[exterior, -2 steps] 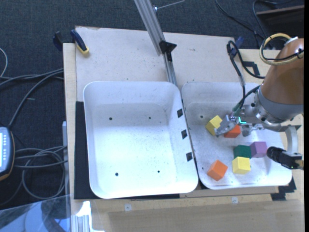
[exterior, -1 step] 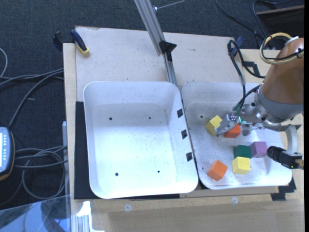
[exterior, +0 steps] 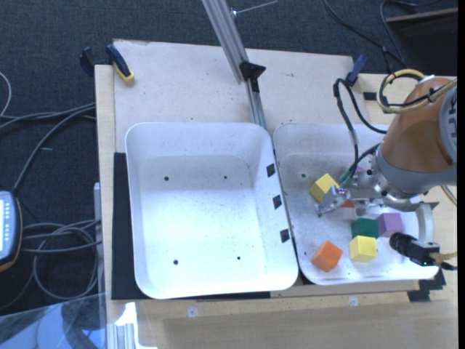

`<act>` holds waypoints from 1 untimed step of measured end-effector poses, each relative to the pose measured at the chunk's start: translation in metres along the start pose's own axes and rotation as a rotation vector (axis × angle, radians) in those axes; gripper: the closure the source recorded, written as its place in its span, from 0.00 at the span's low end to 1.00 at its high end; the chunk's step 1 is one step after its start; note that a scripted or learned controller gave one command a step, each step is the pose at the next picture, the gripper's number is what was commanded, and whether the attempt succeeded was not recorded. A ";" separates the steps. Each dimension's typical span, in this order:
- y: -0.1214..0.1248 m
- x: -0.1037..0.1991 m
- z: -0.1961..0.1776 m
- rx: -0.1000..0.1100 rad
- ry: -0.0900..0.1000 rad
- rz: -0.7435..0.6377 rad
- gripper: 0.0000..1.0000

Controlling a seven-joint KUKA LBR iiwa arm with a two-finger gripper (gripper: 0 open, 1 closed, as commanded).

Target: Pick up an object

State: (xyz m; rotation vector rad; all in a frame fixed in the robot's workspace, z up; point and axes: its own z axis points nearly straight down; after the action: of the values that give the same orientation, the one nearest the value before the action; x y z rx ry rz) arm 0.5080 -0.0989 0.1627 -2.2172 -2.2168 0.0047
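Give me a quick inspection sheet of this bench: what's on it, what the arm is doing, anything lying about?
Surface: speckled bench bearing the left bin and right bin.
Job's things: in the right bin, yellow block, green block, purple block, second yellow block, orange block.
Clutter: nothing seen.
Grippers: gripper low in the right bin, beside the upper yellow block; grip unclear.
Cables: black cable along the arm; loose cables on the floor.
Surroundings: dark carpet, metal pole, corner clamps.

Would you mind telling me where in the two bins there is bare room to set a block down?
The left bin has bare floor wall to wall. The right bin has bare floor along its back wall; its front is crowded with the orange, yellow, green and purple blocks and the gripper.
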 end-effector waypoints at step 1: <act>-0.001 0.005 0.043 0.000 0.000 0.000 0.00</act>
State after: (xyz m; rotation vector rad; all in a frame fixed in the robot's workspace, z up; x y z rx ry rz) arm 0.5070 -0.0942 0.1193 -2.2167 -2.2172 0.0045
